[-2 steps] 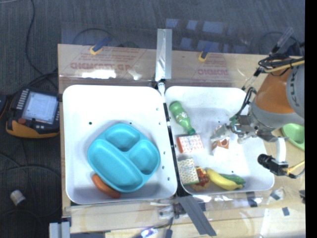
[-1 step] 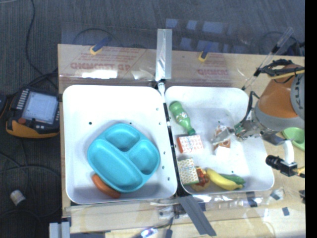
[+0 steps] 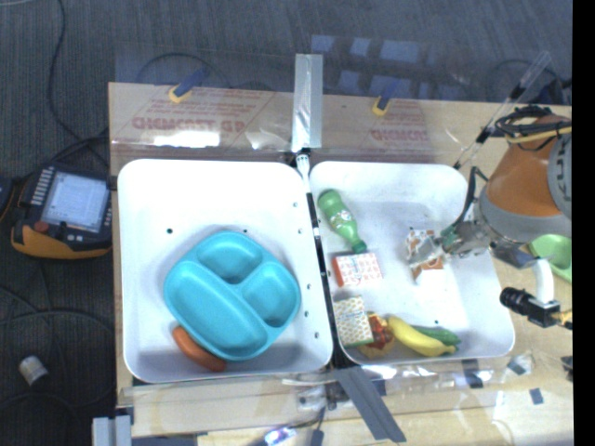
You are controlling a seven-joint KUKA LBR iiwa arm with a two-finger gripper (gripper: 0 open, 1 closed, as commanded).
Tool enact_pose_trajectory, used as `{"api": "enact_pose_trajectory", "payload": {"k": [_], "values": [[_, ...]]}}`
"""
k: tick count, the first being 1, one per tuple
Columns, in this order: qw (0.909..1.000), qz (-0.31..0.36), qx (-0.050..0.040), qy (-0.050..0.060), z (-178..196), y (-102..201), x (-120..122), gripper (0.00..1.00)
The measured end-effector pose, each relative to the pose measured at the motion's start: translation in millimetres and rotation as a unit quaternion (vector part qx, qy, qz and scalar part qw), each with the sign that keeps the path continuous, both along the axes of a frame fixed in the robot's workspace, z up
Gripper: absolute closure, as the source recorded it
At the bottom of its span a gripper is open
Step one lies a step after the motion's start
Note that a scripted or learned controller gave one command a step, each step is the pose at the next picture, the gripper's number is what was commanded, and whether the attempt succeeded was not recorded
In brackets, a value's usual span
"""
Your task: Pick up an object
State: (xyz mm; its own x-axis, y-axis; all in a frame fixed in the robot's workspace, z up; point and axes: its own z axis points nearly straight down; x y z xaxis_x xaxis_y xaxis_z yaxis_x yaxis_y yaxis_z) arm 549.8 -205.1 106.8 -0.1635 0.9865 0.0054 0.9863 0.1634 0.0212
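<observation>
Reaching in from the right of the camera view, the gripper (image 3: 453, 241) hangs low over the right bin (image 3: 437, 179), near its right wall, with the grey arm and its orange band (image 3: 521, 186) behind it. Whether it is spread or pressed together I cannot tell; the tip is small and blurred against the white floor. Just left of the tip lies a small crumpled packet (image 3: 423, 253), white with brown-red patches, close enough that it may be touching, but nothing is plainly pinched.

Elsewhere in the right bin, a green bottle (image 3: 340, 219) lies tilted along the left wall, its neck pointing down toward a red and white box (image 3: 358, 268). Below that box sits a patterned carton (image 3: 351, 321), and just beside it a small red and yellow item (image 3: 378, 334) rests against the end of a yellow banana (image 3: 418, 336). A dark green piece (image 3: 437, 332) lies along the banana's upper right side, near the bin's front wall.

The left bin (image 3: 149, 193) holds a blue divided plate (image 3: 234, 293) with three compartments, tilted, with an orange object (image 3: 196, 348) partly tucked under its lower left edge.

Outside the bins, a handheld control pendant (image 3: 63, 210) with a lit screen rests on the dark floor to the left.
</observation>
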Motion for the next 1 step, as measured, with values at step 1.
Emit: {"api": "enact_pose_trajectory", "payload": {"k": [1], "values": [[0.9902,-0.139,-0.0042,0.012,91.5,37.1,40.2,1.00]]}}
